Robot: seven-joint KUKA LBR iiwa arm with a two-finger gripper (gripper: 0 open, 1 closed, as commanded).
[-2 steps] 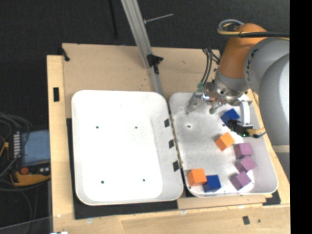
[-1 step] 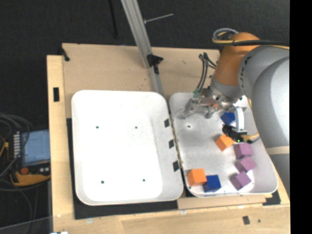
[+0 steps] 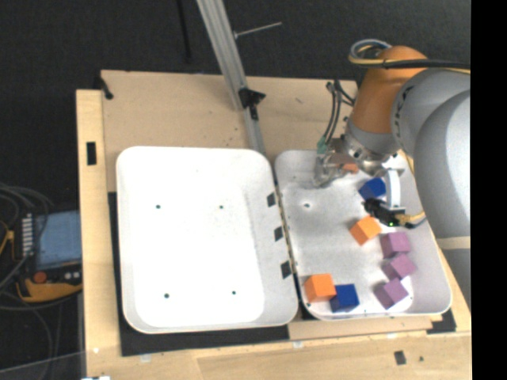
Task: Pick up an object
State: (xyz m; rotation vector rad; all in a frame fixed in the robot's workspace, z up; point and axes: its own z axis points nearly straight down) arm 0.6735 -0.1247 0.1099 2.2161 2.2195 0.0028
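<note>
Seven unmarked blocks (image 3: pixel 366 229) lie near the gripper (image 3: pixel 326 170).

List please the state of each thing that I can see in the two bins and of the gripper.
Gripper: low over the far end of the right bin, nothing seen held.
Blue blocks: lying loose.
Orange blocks: lying loose.
Purple blocks: lying loose, close together.

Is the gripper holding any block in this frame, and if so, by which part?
It cannot be told. The gripper is low at the far end of the right bin, away from the nearest blue block.
</note>
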